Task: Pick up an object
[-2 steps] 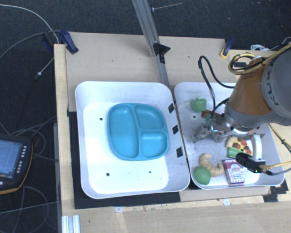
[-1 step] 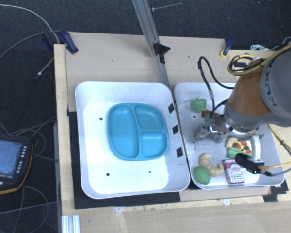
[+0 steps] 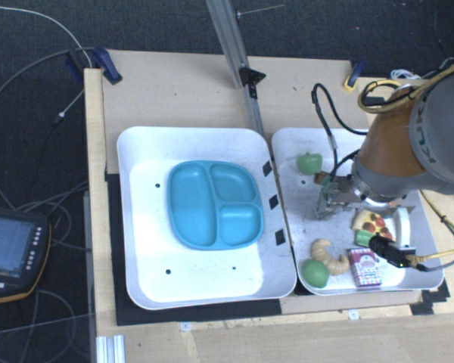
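Note:
In the right bin (image 3: 287, 153) lie several objects: a green apple-like piece (image 3: 310, 162) at the far left, a green ball (image 3: 314, 273) at the near left, a tan curled piece (image 3: 331, 257) beside it, a pizza slice (image 3: 373, 223), and a red and white box (image 3: 365, 268). My gripper (image 3: 329, 203) hangs low over the middle of this bin, below the green apple-like piece and left of the pizza slice. Nothing shows between its fingers. The arm's orange band and grey body cover the bin's right side.
The left bin (image 3: 136, 203) holds a blue divided plate (image 3: 214, 203). A metal pole (image 3: 228, 29) slants across the back of the bench. Black cables (image 3: 325, 116) trail from the wrist over the right bin. A pendant (image 3: 11, 252) lies off the bench at left.

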`<state>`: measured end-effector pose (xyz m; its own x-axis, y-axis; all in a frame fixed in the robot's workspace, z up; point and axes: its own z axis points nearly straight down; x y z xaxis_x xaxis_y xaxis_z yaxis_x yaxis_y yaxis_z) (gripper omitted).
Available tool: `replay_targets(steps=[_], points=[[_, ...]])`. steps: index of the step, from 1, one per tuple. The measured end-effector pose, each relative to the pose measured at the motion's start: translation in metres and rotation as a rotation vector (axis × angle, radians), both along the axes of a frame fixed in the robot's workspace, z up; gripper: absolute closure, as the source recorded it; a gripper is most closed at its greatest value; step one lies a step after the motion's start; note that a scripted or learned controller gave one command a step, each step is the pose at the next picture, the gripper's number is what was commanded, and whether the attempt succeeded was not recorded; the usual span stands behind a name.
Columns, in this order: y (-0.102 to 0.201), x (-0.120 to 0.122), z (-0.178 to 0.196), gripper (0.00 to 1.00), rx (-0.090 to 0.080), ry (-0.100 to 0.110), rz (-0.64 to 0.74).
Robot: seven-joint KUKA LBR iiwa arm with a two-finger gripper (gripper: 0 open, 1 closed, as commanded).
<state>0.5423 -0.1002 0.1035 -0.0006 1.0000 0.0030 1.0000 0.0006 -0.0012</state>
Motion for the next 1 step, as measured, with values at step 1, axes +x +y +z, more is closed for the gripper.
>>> replay_targets(steps=[1], points=[[0.0043,-0.0034,0.0452,1.00,-0.003,-0.006,0.001]])
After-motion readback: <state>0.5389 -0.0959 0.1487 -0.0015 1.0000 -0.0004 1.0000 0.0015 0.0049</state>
